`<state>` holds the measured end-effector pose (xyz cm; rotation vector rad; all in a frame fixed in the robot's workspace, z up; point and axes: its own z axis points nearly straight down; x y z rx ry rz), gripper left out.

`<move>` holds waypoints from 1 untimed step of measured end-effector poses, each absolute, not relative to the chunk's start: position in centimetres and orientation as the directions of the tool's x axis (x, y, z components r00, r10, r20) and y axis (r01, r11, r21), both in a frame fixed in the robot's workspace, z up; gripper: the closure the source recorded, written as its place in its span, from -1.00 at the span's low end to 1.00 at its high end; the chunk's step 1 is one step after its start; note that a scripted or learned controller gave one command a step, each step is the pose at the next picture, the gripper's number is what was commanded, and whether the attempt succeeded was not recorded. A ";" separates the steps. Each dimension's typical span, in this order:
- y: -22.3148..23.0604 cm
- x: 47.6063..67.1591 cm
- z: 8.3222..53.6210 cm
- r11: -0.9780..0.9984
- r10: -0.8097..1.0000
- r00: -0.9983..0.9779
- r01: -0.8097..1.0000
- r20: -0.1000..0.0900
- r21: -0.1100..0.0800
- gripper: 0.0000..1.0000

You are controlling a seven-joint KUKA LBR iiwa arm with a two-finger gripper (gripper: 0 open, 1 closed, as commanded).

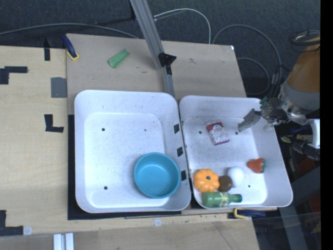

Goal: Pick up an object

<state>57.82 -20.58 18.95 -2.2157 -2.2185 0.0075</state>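
**Operator:** Report the gripper position and state.

**Technician:** The gripper (248,120) hangs over the upper right part of the right bin (270,191), clear of every object. It reads as a single grey blur; whether it is spread or closed cannot be determined. Nothing is visible in its grasp. The arm (304,82) is cut off at the right edge.

**Operator:** Location of the objects?

**Technician:** A red and white packet (217,132) lies near the gripper, its print illegible. A red item (256,165) sits by the right wall. Along the front wall: a pumpkin (206,180), a brown ball (225,183), a white ball (235,175) and a green bottle (221,199). The brown ball is partly hidden between its neighbours. A blue bowl (156,174) sits in the left bin (88,139).
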 end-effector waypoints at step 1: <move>-20.8 56.7 13.6 0.001 1.000 -0.001 1.000 0.001 -0.007 -1.00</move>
